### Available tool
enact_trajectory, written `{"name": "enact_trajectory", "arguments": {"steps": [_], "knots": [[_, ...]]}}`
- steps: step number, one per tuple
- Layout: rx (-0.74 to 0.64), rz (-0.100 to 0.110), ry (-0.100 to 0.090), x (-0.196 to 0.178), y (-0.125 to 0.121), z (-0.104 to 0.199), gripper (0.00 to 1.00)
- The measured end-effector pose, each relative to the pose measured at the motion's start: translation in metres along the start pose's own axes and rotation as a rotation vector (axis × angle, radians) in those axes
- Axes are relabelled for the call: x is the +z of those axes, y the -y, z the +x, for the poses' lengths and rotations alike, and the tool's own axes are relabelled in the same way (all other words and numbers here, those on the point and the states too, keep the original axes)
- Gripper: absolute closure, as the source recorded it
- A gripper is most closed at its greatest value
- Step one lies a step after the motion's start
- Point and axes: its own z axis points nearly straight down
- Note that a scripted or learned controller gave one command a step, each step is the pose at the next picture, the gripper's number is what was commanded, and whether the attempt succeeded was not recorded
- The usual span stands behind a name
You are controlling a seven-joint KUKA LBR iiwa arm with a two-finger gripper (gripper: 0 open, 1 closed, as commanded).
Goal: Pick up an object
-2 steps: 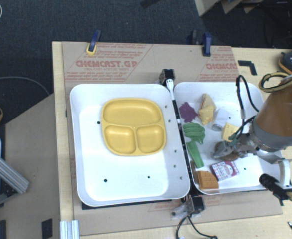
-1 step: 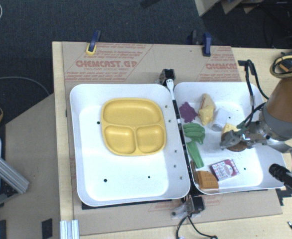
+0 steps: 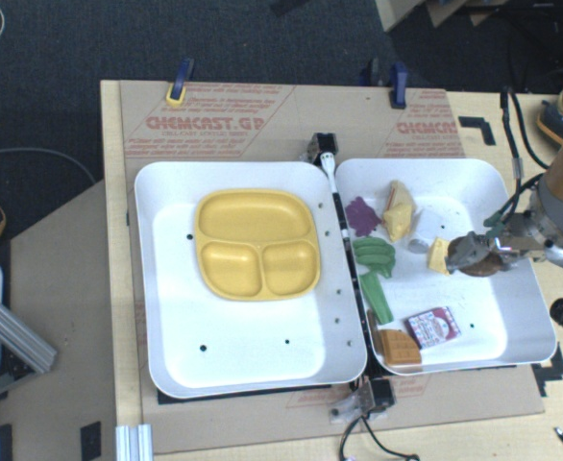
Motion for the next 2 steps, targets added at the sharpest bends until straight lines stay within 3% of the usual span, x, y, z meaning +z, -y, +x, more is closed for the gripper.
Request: {"name": "enact_trajectory", "arguments": {"steps": [1,2], "knots": [[0.000,0.005,-0.001,-0.001,-0.001,0.000,1.00],[-0.005,0.009,-0.005,0.009,-0.017,0.053,1.00]]}}
